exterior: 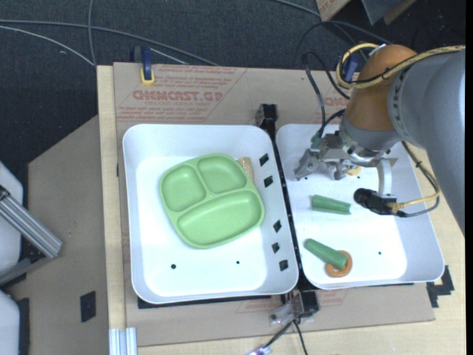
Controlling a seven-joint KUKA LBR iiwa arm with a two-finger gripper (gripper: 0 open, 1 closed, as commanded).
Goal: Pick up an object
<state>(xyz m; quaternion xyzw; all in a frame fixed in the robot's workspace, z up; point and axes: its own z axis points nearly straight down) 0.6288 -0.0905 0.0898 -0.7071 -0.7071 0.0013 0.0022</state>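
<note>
Camera view | green stick [329, 205] long axis left-right, slightly tilted | claw [322, 172] spread, empty, near it

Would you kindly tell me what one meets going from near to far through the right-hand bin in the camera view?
green cylinder with an orange end → small green stick → pincer

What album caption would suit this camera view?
Gripper hangs over right bin with green stick and orange-ringed peg; green plate in left bin.
</note>
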